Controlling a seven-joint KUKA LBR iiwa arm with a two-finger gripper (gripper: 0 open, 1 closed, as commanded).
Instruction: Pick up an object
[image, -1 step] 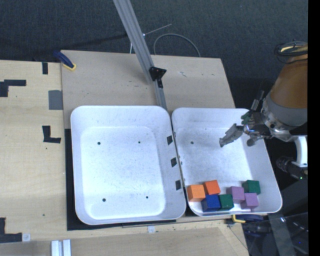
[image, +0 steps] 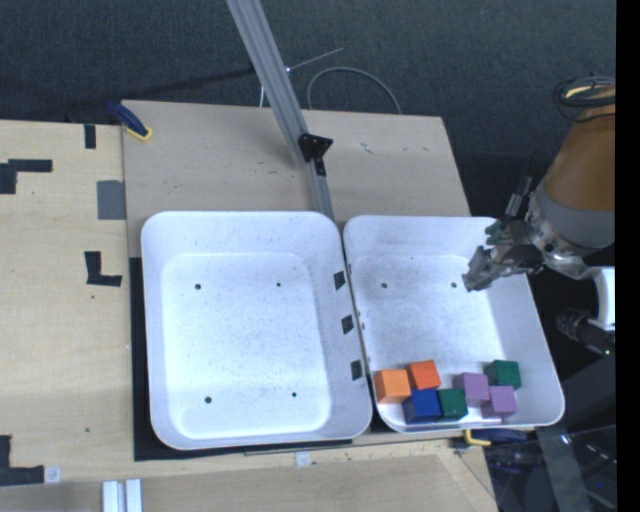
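— Which step is in hand, as seen from the camera above the bench?

— The approach, it is judged. The claw (image: 478, 275) is seen over the right bin (image: 440, 240), near that bin's far right side, and nothing has yet been lifted. The blocks are gathered well apart from the claw, toward the near edge of the same bin: an orange block (image: 393, 384) and a second orange block (image: 424, 374), a blue block (image: 424, 404), a green block (image: 453, 402), a darker green block (image: 503, 374), and two purple blocks (image: 473, 386) (image: 502, 400).

— What is called for next?

— The claw would have to be carried toward the near edge and lowered over one block. An outer block would probably be easier, since the others are packed touching one another.

— And the claw itself?

— Nothing is seen between its fingers and nothing is seen touched by it. Whether it is released or clenched cannot be told; it is too small and dark. The left bin (image: 240, 330) lies farther off, beyond the blocks' side.
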